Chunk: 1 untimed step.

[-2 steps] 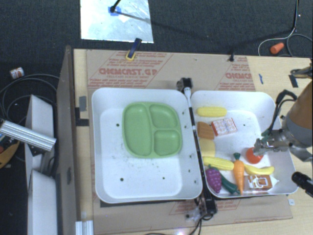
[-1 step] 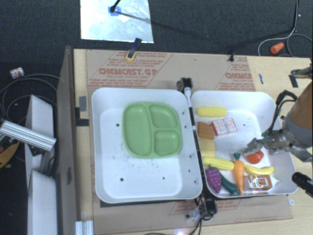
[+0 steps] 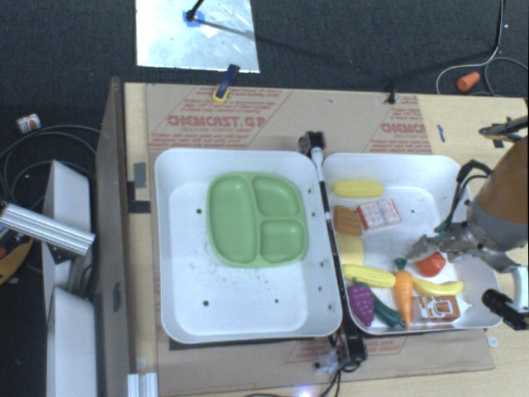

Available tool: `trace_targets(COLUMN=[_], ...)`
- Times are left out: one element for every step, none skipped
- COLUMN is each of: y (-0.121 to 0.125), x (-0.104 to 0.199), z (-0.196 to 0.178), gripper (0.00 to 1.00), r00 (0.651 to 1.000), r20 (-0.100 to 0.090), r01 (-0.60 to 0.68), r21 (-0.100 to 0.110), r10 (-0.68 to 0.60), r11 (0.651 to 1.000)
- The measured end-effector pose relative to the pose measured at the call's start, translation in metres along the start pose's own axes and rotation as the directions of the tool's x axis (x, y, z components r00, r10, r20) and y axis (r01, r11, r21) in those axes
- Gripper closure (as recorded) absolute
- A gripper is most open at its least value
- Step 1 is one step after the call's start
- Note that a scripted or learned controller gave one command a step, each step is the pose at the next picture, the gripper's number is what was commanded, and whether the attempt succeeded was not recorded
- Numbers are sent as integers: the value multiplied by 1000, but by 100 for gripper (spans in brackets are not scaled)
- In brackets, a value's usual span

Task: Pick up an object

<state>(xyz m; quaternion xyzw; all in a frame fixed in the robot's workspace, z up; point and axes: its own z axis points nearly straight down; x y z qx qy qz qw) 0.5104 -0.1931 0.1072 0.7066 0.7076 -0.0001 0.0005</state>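
Two white bins are set side by side on the bench, so one can feed and one can receive. A green divided plate is parked mid-floor of the left bin. Toy food is crowded into the right bin, mostly along its near edge: a corn cob by the far-left corner, a carrot, purple grapes. The gripper is lowered right over a red tomato toward the right edge, probably the intended pick. Whether it's spread or closed can't be told.
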Motion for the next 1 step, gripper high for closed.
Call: trace_targets(y=[2], x=[1], z=[-16], gripper=[100], r00=[1000], r20=[1], r01=[4], r21=[-8], r10=[-4], r11=[1000])
